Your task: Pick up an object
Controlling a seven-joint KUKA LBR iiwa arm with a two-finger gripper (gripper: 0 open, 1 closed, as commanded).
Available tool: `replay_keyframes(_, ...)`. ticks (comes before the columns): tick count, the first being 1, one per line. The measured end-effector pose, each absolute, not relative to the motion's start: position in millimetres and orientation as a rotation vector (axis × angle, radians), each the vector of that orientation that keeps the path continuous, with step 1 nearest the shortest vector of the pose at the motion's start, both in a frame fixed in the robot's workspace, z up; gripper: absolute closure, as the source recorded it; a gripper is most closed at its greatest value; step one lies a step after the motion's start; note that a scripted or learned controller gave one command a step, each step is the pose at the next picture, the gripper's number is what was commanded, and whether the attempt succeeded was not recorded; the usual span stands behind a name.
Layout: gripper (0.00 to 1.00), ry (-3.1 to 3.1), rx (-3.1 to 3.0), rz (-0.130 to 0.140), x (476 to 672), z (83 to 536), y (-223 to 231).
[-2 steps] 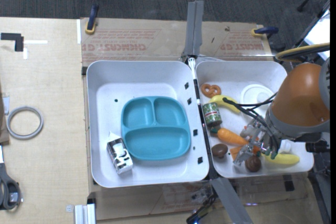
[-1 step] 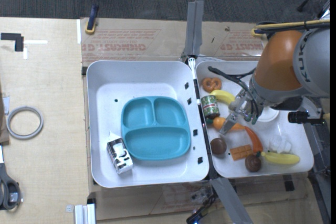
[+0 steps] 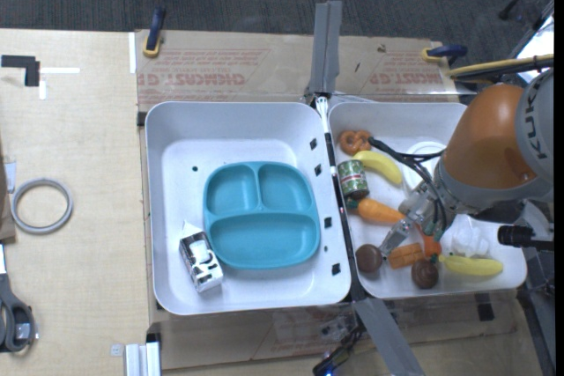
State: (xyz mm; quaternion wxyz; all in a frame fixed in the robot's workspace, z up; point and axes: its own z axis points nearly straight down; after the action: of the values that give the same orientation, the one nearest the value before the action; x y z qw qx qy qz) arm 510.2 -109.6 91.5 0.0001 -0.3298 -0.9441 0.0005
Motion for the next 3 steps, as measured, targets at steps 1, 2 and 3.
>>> replay_keyframes(1,0.00,-2.970,-1.057,0.008,479.2,93.9,-98.9)
replay_keyframes(2,1.00,-2.970,-1.053,0.005,479.7,101.9,-97.7)
replay_keyframes(3,1.00,-2.933,-1.131,0.002,517.4,222.0,-62.6)
